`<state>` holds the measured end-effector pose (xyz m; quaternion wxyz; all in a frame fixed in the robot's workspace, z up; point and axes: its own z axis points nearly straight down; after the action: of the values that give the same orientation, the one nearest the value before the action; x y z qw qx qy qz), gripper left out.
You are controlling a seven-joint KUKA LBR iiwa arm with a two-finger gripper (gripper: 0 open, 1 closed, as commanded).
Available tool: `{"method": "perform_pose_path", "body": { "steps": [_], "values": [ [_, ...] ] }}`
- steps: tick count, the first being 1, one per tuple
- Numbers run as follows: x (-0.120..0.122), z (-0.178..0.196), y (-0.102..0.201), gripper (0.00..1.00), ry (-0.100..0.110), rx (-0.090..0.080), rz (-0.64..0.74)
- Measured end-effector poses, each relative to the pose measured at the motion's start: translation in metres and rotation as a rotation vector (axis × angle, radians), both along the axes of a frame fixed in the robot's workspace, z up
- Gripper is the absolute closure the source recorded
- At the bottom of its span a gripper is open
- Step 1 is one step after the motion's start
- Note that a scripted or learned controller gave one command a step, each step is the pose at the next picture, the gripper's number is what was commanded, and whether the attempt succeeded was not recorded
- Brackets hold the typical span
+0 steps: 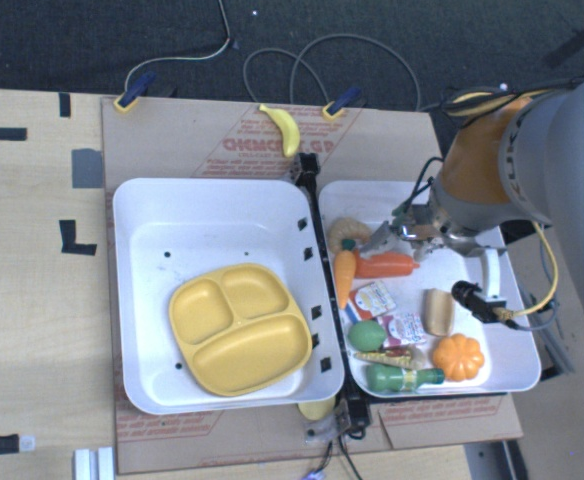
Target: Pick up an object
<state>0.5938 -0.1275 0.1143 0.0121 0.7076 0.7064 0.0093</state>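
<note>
low over the right bin (517, 363), gripper (390, 236) hovers by the red piece (384, 264).

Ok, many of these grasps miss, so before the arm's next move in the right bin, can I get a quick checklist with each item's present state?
1. Gripper over the right bin, not the left bin: ok.
2. A target close by: the orange-red piece lies just below the gripper: ok.
3. Fingers open or shut: cannot tell.
4. Object already held between the fingers: cannot tell.
5. Target free of neighbours: the carrot touches its left end: not ok.
6. Yellow divided plate out of the arm's way, in the left bin: ok.
</note>
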Motion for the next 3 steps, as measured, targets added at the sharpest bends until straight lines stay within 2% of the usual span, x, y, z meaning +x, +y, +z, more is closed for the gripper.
{"method": "perform_pose_path", "body": {
  "steps": [1, 2, 3],
  "values": [
    [-0.105, -0.024, 0.004, 0.00, 0.021, 0.004, -0.003],
    [-0.032, -0.028, -0.008, 0.00, 0.026, 0.002, 0.004],
    [0.032, -0.026, 0.014, 0.00, 0.025, -0.015, 0.001]
  ]
}}
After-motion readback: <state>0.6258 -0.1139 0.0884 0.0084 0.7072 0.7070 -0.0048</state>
